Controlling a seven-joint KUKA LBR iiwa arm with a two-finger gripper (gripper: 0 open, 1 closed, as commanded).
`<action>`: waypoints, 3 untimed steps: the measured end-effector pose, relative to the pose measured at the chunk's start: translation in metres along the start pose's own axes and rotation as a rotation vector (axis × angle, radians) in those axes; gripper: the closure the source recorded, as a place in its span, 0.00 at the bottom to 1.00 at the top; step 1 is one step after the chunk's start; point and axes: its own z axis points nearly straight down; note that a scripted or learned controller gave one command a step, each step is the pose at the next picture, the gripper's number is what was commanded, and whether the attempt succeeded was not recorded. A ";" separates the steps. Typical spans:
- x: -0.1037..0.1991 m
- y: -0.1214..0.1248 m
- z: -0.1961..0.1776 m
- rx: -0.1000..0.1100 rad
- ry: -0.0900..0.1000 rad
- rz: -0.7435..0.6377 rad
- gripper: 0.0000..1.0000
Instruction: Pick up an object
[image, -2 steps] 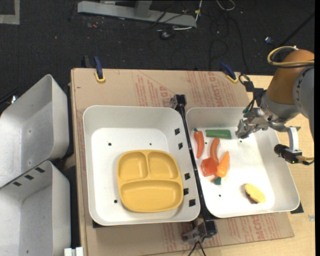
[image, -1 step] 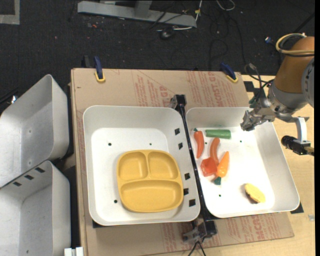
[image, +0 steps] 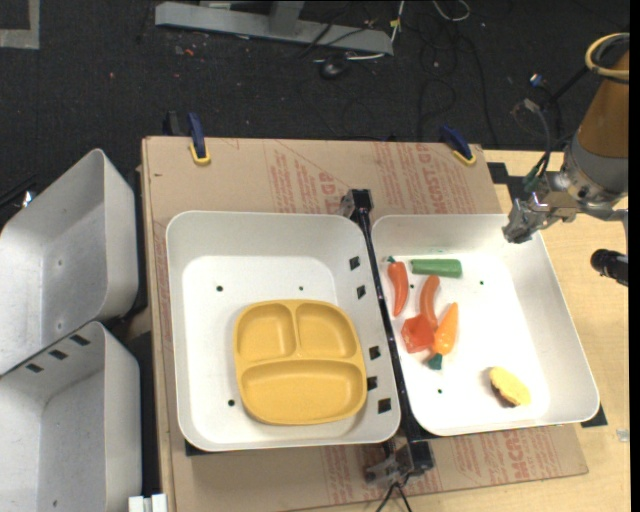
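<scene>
Overhead slanted view of a bench with two shallow white bins side by side. The left bin (image: 195, 250) holds a yellow divided tray (image: 299, 361). The right bin (image: 540, 300) holds small toy foods — a green piece (image: 436, 267) at the far side, a red-orange cluster of pepper- and carrot-like pieces (image: 425, 318) near the bin's left wall, and a yellow piece (image: 509, 386) alone toward the near right corner.

The gripper (image: 519, 229) hangs over the far right rim of the right bin, well apart from every item. Nothing is seen between its tips; how wide they stand cannot be told at this size.

Judged from this, the pick is at its approach stage — no object is chosen or touched. The next move calls for travelling left and nearer over one item, then descending; the isolated yellow piece looks easiest to reach cleanly.
</scene>
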 end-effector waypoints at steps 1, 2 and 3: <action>0.000 0.001 -0.035 0.002 0.002 -0.003 1.00; 0.051 0.011 -0.027 0.007 0.005 -0.008 1.00; 0.095 0.007 -0.026 0.008 0.004 -0.007 1.00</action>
